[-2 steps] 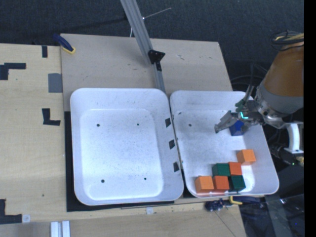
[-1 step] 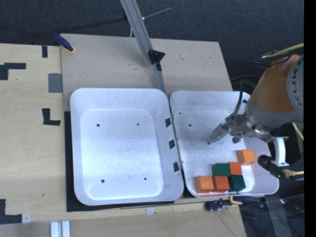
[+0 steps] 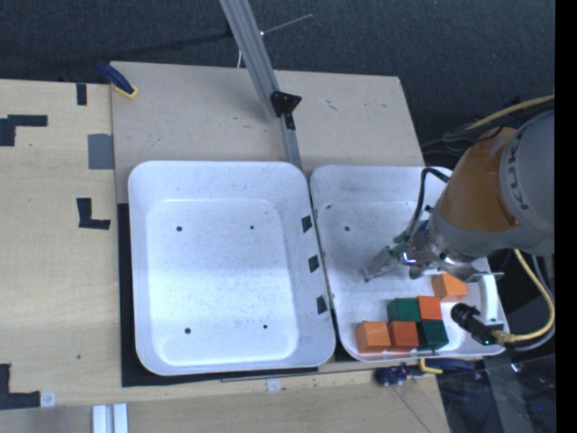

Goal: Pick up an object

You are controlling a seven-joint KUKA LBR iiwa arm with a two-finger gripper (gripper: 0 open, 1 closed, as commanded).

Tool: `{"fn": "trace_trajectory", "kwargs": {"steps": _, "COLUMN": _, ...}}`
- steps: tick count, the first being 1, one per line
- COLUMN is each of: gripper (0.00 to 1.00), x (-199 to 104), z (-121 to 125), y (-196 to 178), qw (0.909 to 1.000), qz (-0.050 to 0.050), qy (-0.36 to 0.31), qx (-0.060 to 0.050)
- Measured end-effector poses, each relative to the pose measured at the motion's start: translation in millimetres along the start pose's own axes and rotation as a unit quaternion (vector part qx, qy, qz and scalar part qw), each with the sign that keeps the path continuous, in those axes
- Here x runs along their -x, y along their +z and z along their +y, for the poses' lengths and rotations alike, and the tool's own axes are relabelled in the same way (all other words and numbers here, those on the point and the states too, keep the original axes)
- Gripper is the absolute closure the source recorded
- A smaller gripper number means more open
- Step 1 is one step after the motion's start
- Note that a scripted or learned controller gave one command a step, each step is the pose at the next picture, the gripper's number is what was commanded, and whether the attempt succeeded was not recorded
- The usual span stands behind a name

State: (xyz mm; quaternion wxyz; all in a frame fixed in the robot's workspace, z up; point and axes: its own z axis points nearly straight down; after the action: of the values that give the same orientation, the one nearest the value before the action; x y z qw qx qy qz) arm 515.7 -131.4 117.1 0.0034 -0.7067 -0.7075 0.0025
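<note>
Several small blocks lie clustered in the near right corner of the right bin [image 3: 361,197]. Among them are an orange block [image 3: 372,335], a second orange one [image 3: 404,334], a green block [image 3: 404,309], a dark green block [image 3: 435,333] and an orange block [image 3: 448,286] further right. My gripper [image 3: 386,262] hangs low over the middle of the right bin, just up and left of the cluster, apart from the blocks. Nothing shows in its grasp.
The left bin [image 3: 144,242] stands beside the right one, with a raised divider rim between them. A grey metal pole [image 3: 257,52] slants over the bench behind the bins. Cables run along the arm at the right.
</note>
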Motion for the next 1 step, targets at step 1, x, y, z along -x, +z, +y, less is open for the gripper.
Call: {"fn": "trace_trajectory", "kwargs": {"steps": 1, "gripper": 0.0, "x": -0.5, "z": -0.7, "y": 27.0, "qw": 1.0, "qz": -0.001, "qy": 0.0, "qx": 0.002}}
